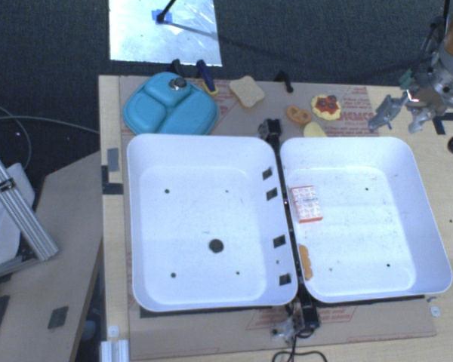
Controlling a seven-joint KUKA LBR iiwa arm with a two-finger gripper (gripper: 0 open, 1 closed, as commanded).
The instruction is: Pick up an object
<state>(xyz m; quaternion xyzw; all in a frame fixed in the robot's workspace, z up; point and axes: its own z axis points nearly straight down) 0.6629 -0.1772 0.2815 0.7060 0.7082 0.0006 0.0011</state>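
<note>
Hovering beyond the right bin (430, 225), the gripper (408, 115) looks splayed and unladen; it should centre over the red-and-white card (306, 203) before descending squarely

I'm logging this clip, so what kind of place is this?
Probably a robot grasping test bench: two white bins sit side by side, a gripper hangs over the bench, and toy food such as a bread slice lies nearby.
</note>
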